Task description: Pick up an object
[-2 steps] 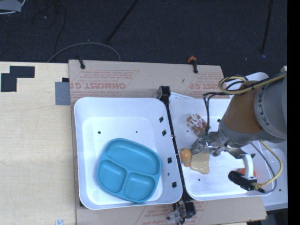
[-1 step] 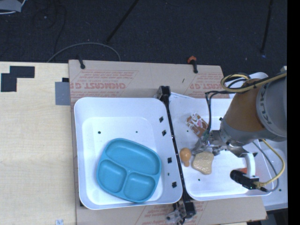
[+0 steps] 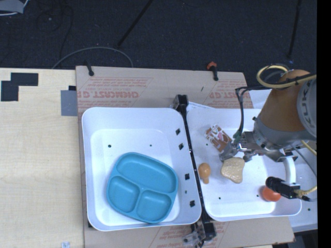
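My gripper [image 3: 234,152] hangs low over the middle of the right bin [image 3: 248,213], reaching in from the right. Directly below and against it in the view lies a beige, bread-like piece [image 3: 233,170]; whether it is touched I cannot tell. A brown and white patterned item [image 3: 217,136] lies just up and left of the gripper. Near the bin's left wall sits a small orange oval item [image 3: 205,172]. A red-orange round item [image 3: 268,194] rests at the bin's lower right.
The left bin [image 3: 98,133] holds a blue divided plate [image 3: 141,187] in its lower half. A black divider [image 3: 189,159] runs between the two bins. Cardboard lies under the bins, with a pale wooden bench top to the left.
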Robot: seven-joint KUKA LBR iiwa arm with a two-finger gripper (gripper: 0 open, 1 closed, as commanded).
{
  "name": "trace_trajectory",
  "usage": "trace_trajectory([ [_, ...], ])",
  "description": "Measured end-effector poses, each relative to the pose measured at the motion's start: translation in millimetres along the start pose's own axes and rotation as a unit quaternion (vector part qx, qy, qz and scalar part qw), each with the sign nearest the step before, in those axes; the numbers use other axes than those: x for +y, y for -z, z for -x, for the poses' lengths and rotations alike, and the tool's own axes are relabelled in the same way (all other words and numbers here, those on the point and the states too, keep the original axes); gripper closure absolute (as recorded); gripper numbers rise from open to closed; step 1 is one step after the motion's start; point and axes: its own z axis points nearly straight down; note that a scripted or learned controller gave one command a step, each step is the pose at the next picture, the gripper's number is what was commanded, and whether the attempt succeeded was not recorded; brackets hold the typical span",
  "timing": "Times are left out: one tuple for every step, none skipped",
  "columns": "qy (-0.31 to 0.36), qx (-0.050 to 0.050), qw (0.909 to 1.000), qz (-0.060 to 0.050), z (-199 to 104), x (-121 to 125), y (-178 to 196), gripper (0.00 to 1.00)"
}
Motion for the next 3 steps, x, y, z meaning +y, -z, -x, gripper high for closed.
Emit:
trace_trajectory([
  [0.0,0.0,1.0,0.0,-0.5,-8.9,49.6,1.0],
  [0.0,0.0,1.0,0.0,-7.2,-6.2,95.0,1.0],
  [0.001,0.001,1.0,-0.003,-52.6,-3.1,82.0,1.0],
])
